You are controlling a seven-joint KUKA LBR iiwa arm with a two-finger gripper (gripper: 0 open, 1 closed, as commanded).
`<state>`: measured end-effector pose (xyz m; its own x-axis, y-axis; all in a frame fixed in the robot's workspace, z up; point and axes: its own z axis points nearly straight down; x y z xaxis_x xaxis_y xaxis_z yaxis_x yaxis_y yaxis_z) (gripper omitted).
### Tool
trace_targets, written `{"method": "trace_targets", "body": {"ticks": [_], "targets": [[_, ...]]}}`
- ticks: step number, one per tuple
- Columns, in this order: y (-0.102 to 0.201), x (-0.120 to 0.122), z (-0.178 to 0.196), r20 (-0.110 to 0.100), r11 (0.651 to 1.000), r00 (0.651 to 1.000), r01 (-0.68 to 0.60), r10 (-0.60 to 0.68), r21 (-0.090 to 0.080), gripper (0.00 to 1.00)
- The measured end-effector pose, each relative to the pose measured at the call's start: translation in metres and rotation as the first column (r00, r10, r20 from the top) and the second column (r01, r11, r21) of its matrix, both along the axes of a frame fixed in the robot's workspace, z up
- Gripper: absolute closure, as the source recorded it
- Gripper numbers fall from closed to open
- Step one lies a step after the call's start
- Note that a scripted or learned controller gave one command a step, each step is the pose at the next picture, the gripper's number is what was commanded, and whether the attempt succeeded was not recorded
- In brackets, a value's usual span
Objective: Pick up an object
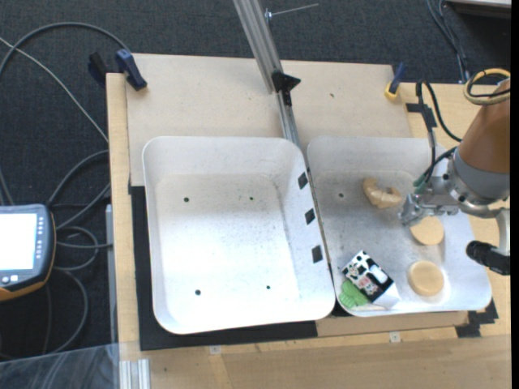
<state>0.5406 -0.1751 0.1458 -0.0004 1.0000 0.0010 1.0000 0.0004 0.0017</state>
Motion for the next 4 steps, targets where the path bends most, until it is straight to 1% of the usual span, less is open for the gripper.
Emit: {"method": "trace_targets", "body": {"ticks": [1, 2, 3, 4], "targets": [[0.001, -0.001, 0.064, 0.006, 1.0, 1.0, -0.001, 0.001, -0.003, 1.0], [0.006, 0.004, 0.128, 0.007, 1.0, 1.0, -0.002, 0.002, -0.003, 1.0], [0.006, 0.005, 0.126, 0.001, 1.0, 1.0, -0.001, 0.001, -0.002, 1.0], [0.056, 0.033, 0.116, 0.001, 1.0, 1.0, -0.006, 0.006, 0.0, 1.0]]}}
